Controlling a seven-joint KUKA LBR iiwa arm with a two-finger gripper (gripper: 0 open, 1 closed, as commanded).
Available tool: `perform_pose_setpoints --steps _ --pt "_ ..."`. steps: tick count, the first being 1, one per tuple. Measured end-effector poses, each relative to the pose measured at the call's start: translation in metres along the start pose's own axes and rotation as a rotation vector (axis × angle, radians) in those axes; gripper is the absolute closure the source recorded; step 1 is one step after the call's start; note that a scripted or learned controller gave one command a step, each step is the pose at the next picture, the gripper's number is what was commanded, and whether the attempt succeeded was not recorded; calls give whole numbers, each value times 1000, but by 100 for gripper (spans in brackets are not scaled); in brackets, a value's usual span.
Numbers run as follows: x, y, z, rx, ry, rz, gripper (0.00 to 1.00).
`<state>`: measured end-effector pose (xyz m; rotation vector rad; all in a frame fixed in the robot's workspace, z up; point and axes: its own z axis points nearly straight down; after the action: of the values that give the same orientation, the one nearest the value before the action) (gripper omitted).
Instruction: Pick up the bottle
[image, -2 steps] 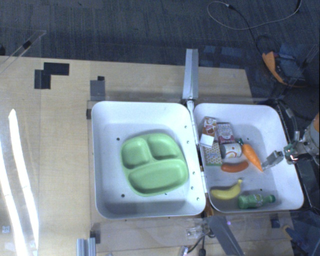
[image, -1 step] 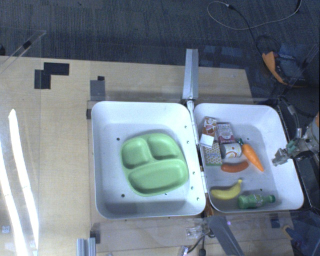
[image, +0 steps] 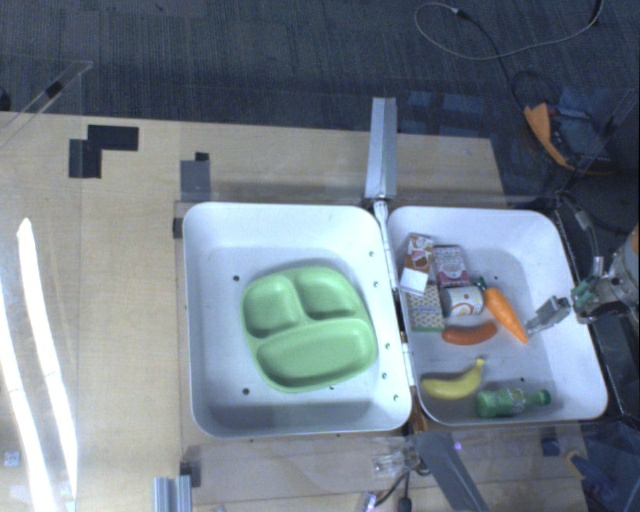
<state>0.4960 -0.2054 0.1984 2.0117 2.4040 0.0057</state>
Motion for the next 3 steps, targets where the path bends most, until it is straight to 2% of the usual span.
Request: perform_pose_setpoints --steps 1,2,3 --pt "1 -9 65 6 3 255 0" --pt "67 4 29 6 2 368 0" --pt "115 12 66 8 2 466 0"
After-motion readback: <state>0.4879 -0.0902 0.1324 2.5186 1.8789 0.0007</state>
